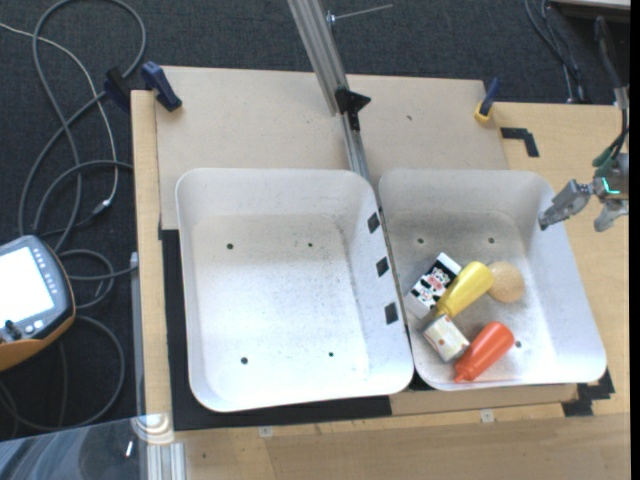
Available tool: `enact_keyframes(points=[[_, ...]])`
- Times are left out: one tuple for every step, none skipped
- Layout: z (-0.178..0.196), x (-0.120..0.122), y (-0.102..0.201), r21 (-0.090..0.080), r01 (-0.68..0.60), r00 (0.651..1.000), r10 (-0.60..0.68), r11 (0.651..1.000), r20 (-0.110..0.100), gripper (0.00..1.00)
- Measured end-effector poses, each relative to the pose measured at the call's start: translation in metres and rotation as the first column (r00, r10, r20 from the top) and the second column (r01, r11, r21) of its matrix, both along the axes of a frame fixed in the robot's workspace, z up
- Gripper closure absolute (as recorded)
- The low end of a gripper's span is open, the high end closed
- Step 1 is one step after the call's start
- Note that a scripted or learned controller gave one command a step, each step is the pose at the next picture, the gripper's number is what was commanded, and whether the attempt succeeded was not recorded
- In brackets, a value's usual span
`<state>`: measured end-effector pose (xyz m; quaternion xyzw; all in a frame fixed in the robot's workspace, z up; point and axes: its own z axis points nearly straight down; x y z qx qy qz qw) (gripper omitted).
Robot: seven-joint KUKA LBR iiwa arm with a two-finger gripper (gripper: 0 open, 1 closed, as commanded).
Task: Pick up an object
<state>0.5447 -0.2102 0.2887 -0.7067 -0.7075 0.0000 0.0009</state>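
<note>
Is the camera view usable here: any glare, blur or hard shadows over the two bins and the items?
Camera view: lighting is even and soft, with no hard shadows; the left bin and right bin look bright but keep their speckles; the yellow bottle and orange bottle are fairly sharp with small highlights; the hand at the right edge looks slightly blurred.

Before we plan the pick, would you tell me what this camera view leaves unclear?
- Pincer: at the view's right edge, small and blurred, so its opening is unreadable.
- Arm: cut off by the right edge.
- Black-and-white box: print too small to read, partly covered by the yellow bottle.
- Tan round thing: too small to identify.
- Small white box: label illegible.
</note>
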Motion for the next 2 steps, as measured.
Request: enact_keyframes(points=[[-0.059,-0.003,0.009,0.002,0.0,1.0,0.0,1.0,-0.005,0.0],[-0.113,-0.01,0.017,0.002,0.001,1.0,-0.001,1.0,-0.005,0.0]])
